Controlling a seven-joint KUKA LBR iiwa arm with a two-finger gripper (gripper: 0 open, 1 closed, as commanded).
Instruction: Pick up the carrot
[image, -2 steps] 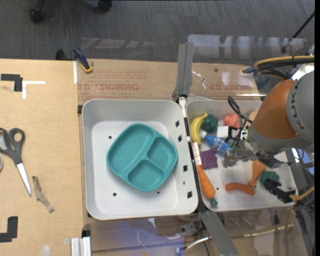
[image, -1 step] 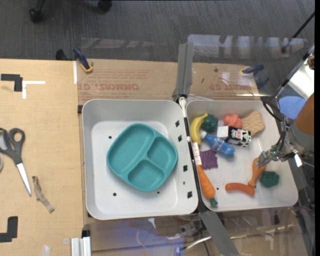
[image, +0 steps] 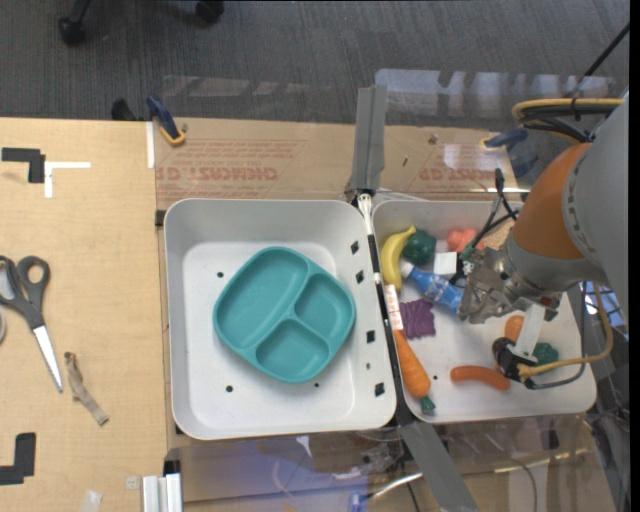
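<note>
My two-finger gripper (image: 482, 296) sits low in the right-hand shallow white bin (image: 560, 395), at the end of my grey arm with its orange band (image: 545, 215), and from this slanted overhead angle its tip is a dark metal cluster that I cannot read, so whether it is released or clenched I cannot tell. Nothing can be seen in its grasp. Its tip is just beside, perhaps touching, the clear plastic bottle with a blue label (image: 437, 287), which lies to its left. The orange plastic carrot with a small green top (image: 411, 369) lies flat on the bin floor along the left wall, well apart from my gripper, below and to the left of it. Its long axis runs from upper left to lower right, tilted only a little off the wall line, with the green top at the lower end near the bin's front corner and the tip up near the purple knobbly toy (image: 417, 319). A yellow banana (image: 392, 256) lies above it along the same wall. A second, slimmer orange curved piece (image: 479, 376) lies near the front wall to the carrot's right. The left bin (image: 190, 320) holds a teal divided plate (image: 285, 314).
</note>
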